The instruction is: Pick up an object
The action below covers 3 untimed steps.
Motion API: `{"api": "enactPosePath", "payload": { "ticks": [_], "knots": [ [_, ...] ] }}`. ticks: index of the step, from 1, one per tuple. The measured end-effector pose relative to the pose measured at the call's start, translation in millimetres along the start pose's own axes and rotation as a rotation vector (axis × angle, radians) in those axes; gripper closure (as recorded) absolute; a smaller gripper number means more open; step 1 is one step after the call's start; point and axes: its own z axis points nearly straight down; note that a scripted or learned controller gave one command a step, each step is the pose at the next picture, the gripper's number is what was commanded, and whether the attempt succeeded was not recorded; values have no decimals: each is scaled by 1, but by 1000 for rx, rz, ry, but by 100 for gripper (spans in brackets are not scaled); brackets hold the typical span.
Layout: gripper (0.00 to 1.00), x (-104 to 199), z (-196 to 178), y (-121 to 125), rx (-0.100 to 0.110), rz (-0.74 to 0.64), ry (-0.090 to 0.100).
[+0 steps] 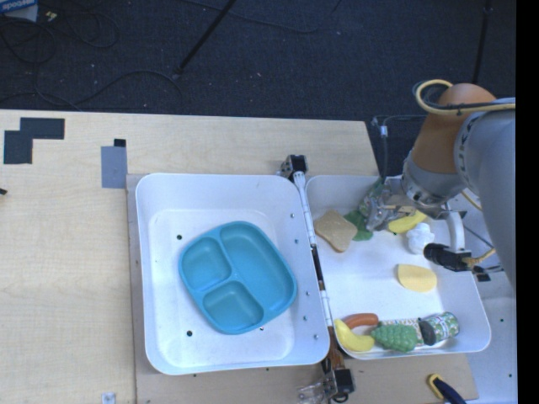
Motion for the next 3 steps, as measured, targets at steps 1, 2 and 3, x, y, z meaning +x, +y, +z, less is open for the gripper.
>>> {"api": "enactPosePath", "payload": {
  "ticks": [1,2,3],
  "knots": [
    [100,-24,9,-1,0,2,-2],
    [100,-22,9,-56,-8,3,-3],
    [100,-21,1,-35,-4,3,-2]
  ]
}}
